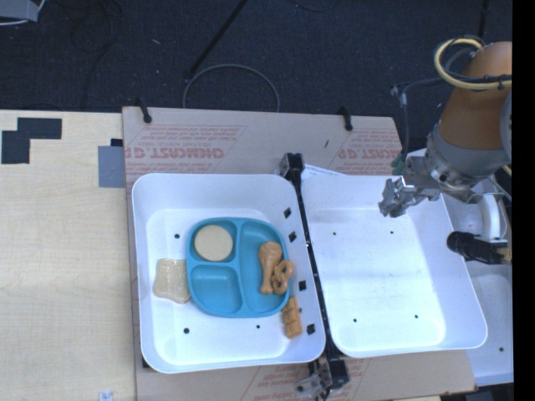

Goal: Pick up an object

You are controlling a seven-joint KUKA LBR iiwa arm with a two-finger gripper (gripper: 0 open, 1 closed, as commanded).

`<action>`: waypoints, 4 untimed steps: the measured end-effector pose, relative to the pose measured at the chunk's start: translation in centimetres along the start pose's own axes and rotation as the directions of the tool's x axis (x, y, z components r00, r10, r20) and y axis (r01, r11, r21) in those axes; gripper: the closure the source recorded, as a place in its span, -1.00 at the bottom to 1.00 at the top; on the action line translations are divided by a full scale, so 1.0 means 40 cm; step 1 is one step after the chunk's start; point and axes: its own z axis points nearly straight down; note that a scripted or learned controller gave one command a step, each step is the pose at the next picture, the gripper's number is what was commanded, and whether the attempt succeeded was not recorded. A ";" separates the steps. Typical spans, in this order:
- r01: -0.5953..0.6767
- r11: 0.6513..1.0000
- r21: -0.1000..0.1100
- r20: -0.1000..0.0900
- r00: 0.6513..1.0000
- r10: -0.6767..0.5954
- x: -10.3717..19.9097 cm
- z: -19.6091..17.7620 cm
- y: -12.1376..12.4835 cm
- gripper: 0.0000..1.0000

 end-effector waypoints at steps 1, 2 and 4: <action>0.003 1.000 0.003 -0.001 1.000 -0.003 0.124 -0.009 0.007 1.00; 0.004 1.000 0.005 -0.002 1.000 -0.004 0.263 0.030 0.031 1.00; 0.005 1.000 0.004 -0.001 1.000 -0.005 0.527 0.029 0.072 1.00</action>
